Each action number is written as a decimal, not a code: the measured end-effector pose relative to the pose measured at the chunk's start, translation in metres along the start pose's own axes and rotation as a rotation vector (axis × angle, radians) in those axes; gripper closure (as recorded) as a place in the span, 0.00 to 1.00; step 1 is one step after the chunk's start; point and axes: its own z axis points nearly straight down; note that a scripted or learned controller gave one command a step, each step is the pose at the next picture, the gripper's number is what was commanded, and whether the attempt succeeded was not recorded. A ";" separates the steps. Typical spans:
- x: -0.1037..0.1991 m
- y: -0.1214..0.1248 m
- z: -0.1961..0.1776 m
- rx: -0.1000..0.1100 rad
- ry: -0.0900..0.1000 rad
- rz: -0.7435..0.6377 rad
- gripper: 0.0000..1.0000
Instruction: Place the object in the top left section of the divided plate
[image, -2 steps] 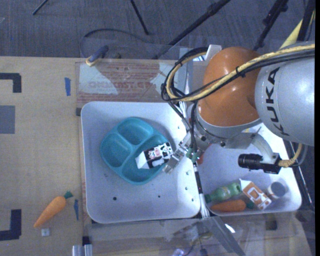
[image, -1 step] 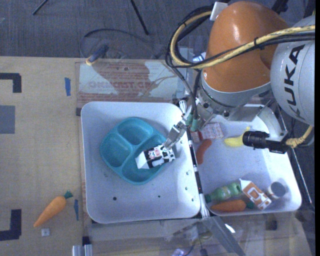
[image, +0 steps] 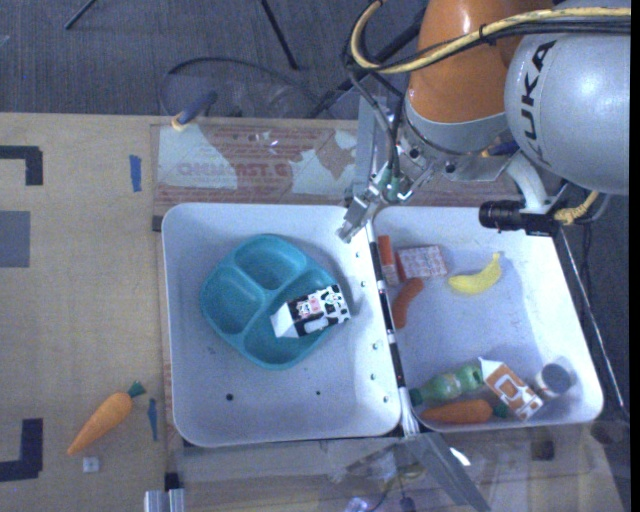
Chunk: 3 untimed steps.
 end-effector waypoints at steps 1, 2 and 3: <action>-0.022 0.018 -0.033 -0.001 -0.001 0.126 0.00; -0.045 0.018 -0.046 0.000 -0.001 0.326 0.00; -0.041 0.020 0.019 0.003 0.003 0.070 0.00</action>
